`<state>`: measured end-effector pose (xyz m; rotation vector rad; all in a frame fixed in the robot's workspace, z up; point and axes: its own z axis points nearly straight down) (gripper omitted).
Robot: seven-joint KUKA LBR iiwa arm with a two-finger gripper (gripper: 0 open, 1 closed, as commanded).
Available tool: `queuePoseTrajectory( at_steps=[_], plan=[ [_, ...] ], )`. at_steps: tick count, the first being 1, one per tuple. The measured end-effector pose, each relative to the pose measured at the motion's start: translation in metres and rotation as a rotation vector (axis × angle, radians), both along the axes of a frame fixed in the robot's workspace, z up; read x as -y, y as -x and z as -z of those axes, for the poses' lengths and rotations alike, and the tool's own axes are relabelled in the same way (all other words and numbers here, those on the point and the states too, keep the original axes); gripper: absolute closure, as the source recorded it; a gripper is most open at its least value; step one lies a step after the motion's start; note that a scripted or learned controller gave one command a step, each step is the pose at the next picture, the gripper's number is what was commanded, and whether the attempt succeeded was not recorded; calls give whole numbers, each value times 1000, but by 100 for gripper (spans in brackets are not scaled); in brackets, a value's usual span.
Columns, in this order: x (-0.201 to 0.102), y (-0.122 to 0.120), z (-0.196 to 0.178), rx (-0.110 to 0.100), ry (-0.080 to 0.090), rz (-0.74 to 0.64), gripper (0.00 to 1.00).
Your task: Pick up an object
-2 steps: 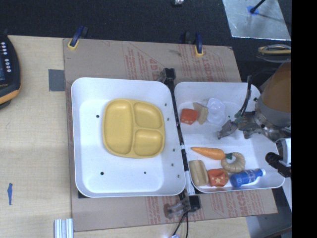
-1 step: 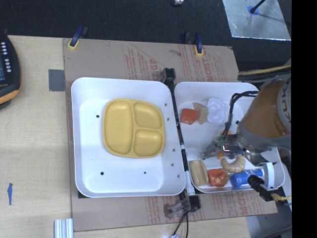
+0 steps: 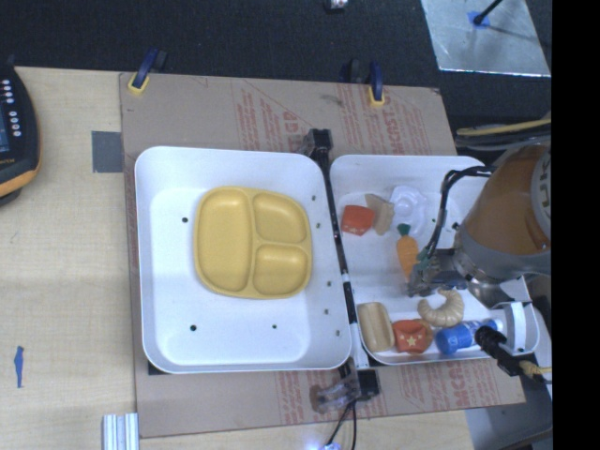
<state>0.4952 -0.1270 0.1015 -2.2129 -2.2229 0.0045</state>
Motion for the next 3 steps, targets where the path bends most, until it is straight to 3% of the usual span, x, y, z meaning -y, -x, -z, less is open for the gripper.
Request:
queuePoseTrajectory(
  at_steps=[1, 2, 3],
  plan=[
    [0, 0, 0, 0, 0, -1, 0],
    [-4, -58, 10, 8, 2, -1, 0],
    [-3, -55, 0, 0, 0, -5, 100]
  ],
)
